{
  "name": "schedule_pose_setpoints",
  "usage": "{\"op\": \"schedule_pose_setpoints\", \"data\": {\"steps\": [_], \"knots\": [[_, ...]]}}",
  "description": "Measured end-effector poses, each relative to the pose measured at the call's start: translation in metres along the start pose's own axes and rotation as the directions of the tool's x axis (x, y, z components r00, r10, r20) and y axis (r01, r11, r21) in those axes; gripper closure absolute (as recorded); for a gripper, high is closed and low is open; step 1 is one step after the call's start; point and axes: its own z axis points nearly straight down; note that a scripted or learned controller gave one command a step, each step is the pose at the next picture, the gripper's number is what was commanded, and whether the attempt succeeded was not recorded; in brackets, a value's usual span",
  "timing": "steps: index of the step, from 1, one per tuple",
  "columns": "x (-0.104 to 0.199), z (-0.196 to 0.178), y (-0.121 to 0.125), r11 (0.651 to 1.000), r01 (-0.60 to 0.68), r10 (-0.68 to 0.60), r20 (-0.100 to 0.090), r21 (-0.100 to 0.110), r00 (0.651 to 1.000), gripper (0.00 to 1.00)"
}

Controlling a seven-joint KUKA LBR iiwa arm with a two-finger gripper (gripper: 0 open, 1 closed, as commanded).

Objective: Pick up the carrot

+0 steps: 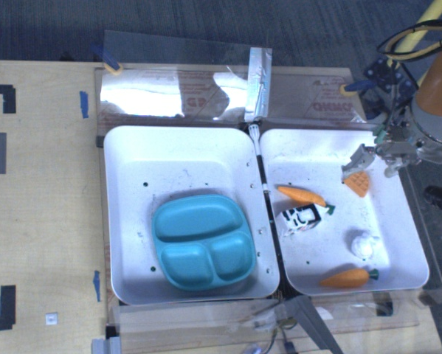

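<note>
The hand (374,161) is held spread over the right bin's (412,220) far edge. The carrot (302,195), probably light, stiff and smooth, is best pinched mid-body.

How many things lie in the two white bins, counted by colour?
Orange: 3, namely a carrot, a second carrot and a small waffle-like piece
Blue: 1, a divided plate
White: 1, a small round thing
Black and white: 1, a small toy
Total: 6
</note>
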Motion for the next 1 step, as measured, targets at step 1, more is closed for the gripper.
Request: {"op": "schedule_pose_setpoints", "data": {"steps": [1], "knots": [[0.059, 0.109, 0.0107, 1.0, -0.006, 0.006, -0.002, 0.003, 1.0, 0.0]]}}
